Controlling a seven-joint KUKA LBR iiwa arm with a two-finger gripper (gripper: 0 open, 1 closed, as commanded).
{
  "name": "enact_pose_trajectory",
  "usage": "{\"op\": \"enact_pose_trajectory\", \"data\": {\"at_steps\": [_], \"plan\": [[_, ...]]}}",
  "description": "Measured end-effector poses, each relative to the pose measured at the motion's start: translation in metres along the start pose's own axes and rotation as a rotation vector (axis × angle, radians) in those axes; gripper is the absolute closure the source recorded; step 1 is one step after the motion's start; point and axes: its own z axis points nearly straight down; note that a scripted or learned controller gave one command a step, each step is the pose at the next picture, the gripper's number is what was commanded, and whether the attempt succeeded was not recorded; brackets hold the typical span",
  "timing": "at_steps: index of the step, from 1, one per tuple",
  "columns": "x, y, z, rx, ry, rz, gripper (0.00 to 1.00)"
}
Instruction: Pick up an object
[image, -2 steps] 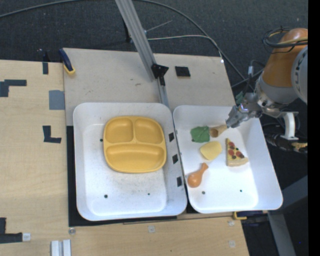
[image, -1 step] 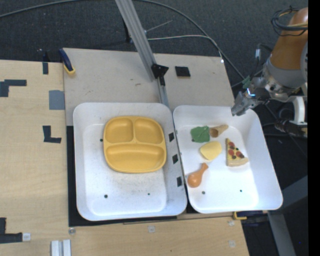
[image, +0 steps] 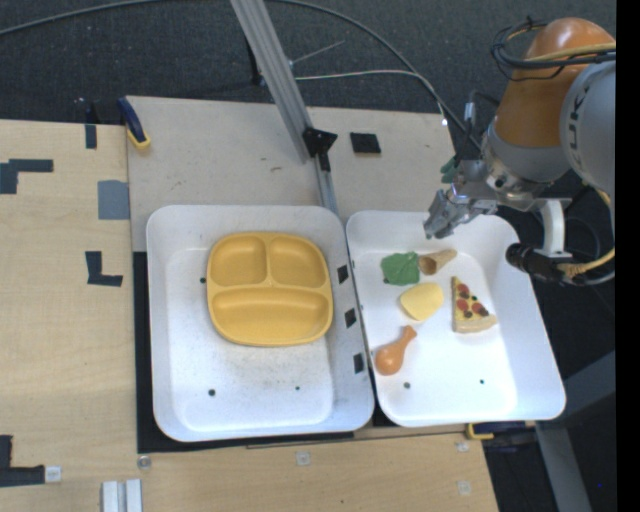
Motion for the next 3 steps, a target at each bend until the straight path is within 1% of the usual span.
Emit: {"op": "enact_pose_trajectory", "data": {"at_steps": [1, 2, 3], "plan": [[0.054, -0.013, -0.004, 0.001, 0.000, 0.000, 1.00], [0.117, -0.022, 0.004, 0.002, 0.000, -0.001, 1.00], [0.164, -0.033, 0.006, 0.002, 0.000, 0.000, 1.00]]}}
